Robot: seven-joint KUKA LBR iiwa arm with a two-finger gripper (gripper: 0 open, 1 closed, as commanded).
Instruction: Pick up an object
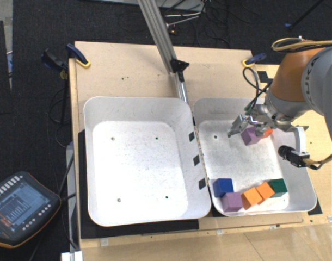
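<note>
My gripper [247, 127] hangs over the upper part of the right bin [305, 197], below the grey arm with its orange band [290, 80]. A purple block [252, 137] sits right at the gripper's lower end, touching or almost touching it. A small orange piece [267, 131] shows just to the right of that block. Whether the block is gripped or resting on the bin floor I cannot tell. Along the bin's near edge lie a blue cube [222, 186], a second purple cube [232, 201], two orange cubes [252, 197] and a green cube [277, 187].
The left bin [92, 145] stands beside the right one, their rims meeting near the middle. A slanted metal pole [160, 37] runs in from the top. A teach pendant [19, 208] lies at the lower left, off the bench. Clamps sit at the bench's far corners.
</note>
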